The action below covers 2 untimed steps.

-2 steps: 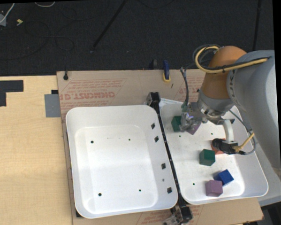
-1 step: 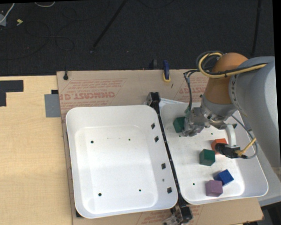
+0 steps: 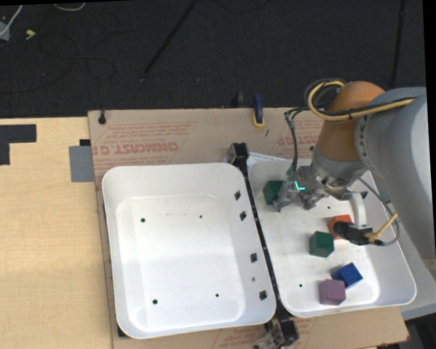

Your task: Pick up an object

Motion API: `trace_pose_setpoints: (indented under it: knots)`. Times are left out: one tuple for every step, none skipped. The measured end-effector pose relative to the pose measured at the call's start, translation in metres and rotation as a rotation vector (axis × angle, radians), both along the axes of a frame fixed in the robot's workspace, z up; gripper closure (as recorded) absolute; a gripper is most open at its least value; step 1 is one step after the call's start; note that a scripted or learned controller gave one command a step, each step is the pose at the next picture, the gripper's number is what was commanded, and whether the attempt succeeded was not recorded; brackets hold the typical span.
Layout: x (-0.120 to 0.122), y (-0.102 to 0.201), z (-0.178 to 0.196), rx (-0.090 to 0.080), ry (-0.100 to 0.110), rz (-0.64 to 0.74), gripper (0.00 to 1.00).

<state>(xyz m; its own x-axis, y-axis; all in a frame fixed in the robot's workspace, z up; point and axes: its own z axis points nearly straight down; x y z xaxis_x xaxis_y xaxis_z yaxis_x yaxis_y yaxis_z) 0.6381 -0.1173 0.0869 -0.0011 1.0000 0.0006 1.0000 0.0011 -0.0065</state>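
Note:
In the right bin (image 3: 399,288) lie several small blocks: a green block (image 3: 271,191) at the upper left, a dark green cube (image 3: 321,243) in the middle, an orange piece (image 3: 339,223) to its right, a blue cube (image 3: 348,274) and a purple cube (image 3: 331,292) near the front. My gripper (image 3: 293,197) is low in the bin's upper left part, just to the right of the green block and very close to it or touching it. The wrist hides part of that block's right side.
The left bin (image 3: 119,234) lies beside the right one, with a black divider (image 3: 251,227) between them. The arm (image 3: 376,140) covers the right bin's back right corner. Loose cables (image 3: 374,231) hang near the orange piece.

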Motion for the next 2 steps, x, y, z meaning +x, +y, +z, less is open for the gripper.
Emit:
trace_pose_setpoints:
  knots:
    - [-0.061,-0.039,0.0,-0.001,0.001,-0.005,0.0]
    - [-0.13,-0.049,0.0,0.002,0.002,-0.003,0.0]
